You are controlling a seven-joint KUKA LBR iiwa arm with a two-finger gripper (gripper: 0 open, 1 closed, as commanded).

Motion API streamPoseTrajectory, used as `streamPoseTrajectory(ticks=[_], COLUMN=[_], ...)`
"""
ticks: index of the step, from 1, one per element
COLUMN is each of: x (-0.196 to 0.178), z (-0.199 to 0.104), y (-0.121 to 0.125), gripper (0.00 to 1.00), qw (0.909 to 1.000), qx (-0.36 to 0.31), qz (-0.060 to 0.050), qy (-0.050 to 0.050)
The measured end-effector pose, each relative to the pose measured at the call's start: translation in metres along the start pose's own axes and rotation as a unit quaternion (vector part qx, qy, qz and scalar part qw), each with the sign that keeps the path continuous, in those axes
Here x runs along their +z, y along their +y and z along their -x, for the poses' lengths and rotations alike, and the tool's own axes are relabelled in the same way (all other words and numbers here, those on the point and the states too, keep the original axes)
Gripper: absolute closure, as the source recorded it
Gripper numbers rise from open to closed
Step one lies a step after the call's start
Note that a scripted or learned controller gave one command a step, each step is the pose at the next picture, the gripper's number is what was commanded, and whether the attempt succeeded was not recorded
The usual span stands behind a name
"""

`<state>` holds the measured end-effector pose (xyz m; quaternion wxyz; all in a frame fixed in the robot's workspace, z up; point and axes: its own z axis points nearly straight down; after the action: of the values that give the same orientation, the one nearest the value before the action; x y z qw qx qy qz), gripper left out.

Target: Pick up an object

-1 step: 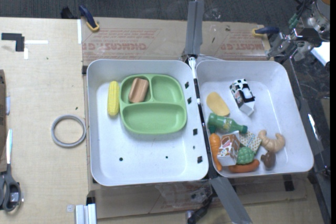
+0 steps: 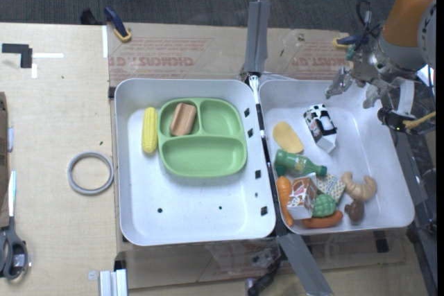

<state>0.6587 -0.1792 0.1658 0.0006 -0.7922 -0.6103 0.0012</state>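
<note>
Two thin fingers of the gripper point(image 2: 354, 83) stand apart, quite open, and nothing is between them; they hang over the far right corner of the right bin point(image 2: 399, 170) without touching any object. Just below and left of the gripper lies a black and white milk carton point(image 2: 320, 127). Further left of it is a yellow chip point(image 2: 288, 137), and below that a green bottle point(image 2: 298, 164). A croissant point(image 2: 359, 186) lies well below the gripper.
</note>
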Motion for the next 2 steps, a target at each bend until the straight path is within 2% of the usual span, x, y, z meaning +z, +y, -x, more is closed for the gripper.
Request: streamPoseTrajectory(ticks=[1,2], x=[0.0741,0.0644], z=[-0.0433,-0.0426], y=[-0.0113,-0.0108], gripper=[0.0,1.0], qw=[0.9929,0.9929], qx=[-0.119,-0.119], qz=[0.0,0.001], qy=[0.0,-0.001])
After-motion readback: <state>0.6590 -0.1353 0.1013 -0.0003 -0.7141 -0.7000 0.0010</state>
